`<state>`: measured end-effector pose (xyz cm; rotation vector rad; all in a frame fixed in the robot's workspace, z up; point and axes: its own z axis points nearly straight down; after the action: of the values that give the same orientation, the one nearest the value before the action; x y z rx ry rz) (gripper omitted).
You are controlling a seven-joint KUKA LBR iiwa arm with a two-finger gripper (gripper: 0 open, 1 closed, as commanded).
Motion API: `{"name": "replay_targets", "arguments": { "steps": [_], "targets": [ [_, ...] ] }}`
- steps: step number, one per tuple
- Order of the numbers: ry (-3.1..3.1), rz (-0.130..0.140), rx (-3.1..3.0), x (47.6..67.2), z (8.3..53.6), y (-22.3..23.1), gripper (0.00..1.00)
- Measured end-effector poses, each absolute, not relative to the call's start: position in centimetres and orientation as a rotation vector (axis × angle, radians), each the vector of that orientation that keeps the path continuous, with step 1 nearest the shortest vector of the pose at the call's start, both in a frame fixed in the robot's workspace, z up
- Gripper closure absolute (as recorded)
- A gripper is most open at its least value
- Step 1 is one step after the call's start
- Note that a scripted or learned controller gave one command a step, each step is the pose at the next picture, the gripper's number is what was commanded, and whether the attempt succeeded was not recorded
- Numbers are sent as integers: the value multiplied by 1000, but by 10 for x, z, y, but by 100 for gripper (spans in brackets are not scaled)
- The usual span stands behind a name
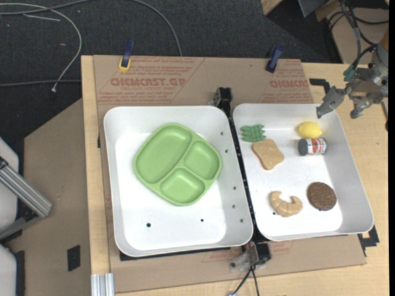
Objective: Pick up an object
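Gripper [341,105]: at the upper right, above the far right corner of the right bin [353,165], hanging off the arm [378,79].
Fingers [326,106]: spread apart, nothing between them; one tip toward the bin, the other out past its right rim.
Lemon [310,129]: nearest thing to the fingers, just below and left of them, apart from them, lying on the bin floor.
Can [312,146]: on its side just beneath the lemon, a little farther from the fingers.
Bread slice [268,154]: left of the can, well down and left of the fingers.
Green leaf [252,132]: left of the lemon, by the bin's left wall.
Croissant [286,203]: far below the fingers, near the front of the bin.
Brown patty [321,196]: right of the croissant, straight down the bin from the fingers.
Green tray [178,163]: three compartments, in the left bin [123,214], far left of the fingers.
Table [62,184]: brown board under both bins, with blue clamps [127,53] along its far edge.
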<state>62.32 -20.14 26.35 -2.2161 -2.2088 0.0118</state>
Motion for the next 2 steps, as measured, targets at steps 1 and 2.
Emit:
{"name": "replay_targets", "arguments": {
  "steps": [1, 2],
  "targets": [
    [-2221, 0, -2221, 625, 272, -201, 0],
    [-2219, 3, -2218, 623, 230, -197, 0]
  ]
}}
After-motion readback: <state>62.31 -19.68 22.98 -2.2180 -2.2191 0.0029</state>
